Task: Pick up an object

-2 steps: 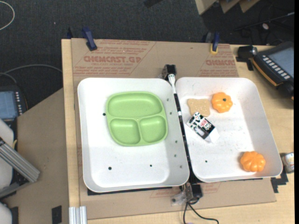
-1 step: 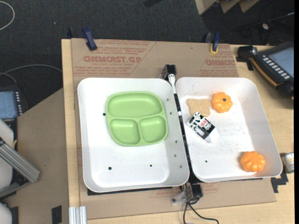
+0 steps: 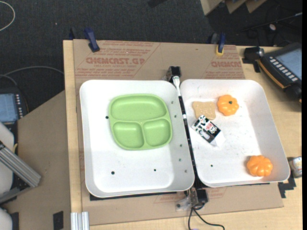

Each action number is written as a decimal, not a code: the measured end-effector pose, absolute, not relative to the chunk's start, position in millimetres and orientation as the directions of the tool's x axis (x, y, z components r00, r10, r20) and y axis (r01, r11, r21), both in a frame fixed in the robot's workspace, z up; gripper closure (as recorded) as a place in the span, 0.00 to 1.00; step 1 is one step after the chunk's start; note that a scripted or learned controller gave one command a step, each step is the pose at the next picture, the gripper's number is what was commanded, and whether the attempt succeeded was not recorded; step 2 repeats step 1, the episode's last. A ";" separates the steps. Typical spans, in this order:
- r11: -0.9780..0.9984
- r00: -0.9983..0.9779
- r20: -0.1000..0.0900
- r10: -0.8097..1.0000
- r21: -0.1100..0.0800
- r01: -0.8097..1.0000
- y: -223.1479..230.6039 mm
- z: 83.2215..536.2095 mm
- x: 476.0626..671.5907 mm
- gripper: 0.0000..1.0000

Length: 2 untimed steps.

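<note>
The right bin [image 3: 254,123] holds several small objects. An orange pumpkin [image 3: 228,104] lies near its back, touching a tan cracker-like slab [image 3: 203,109] on its left. In front of the slab lies a small black-and-white patterned box [image 3: 206,129], tilted. A second orange pumpkin [image 3: 259,165] rests in the bin's front right corner. The left bin [image 3: 96,157] holds a light green divided plate [image 3: 140,120] with three compartments.
The two bins meet along a dark seam [image 3: 184,128] with a black clamp [image 3: 173,73] at its far end. Blue [image 3: 91,39] and yellow [image 3: 220,44] clips hold the cardboard base. A tablet device [image 3: 285,63] lies at the far right.
</note>
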<state>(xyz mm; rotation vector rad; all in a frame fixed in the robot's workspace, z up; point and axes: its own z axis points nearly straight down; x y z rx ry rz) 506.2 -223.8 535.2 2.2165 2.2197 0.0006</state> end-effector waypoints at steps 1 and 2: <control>0.000 0.000 -0.001 1.000 0.001 1.000 -223.6 535.8 490.2 1.00; 0.000 0.000 -0.001 1.000 0.001 1.000 -223.6 535.8 490.2 1.00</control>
